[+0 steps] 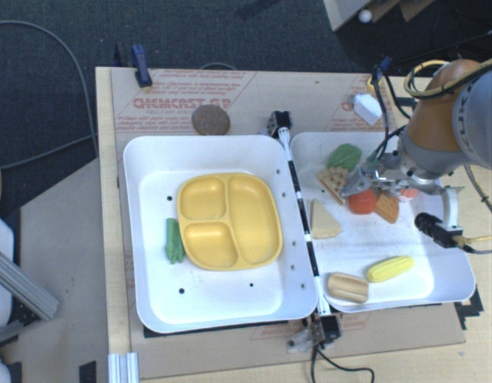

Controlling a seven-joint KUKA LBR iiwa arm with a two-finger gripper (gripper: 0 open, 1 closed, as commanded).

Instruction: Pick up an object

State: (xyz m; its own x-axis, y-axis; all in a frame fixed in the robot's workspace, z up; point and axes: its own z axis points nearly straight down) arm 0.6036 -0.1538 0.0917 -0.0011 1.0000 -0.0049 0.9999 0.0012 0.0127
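Grey metal marks the two-finger gripper (372, 183), which sits low in the right white plastic bin (450, 282) directly over a cluster of toy food, though whether it is spread or pinched I cannot tell. The round red toy tomato (363, 203) lies just below and touching the tool's tip, with the orange wedge-shaped piece (387, 207) beside it and the green leafy piece (343, 155) just above-left. Farther out lie the yellow corn cob (390, 268), its long axis running left-right, and the yellow divided plate (228, 219) in the left white bin (150, 166).
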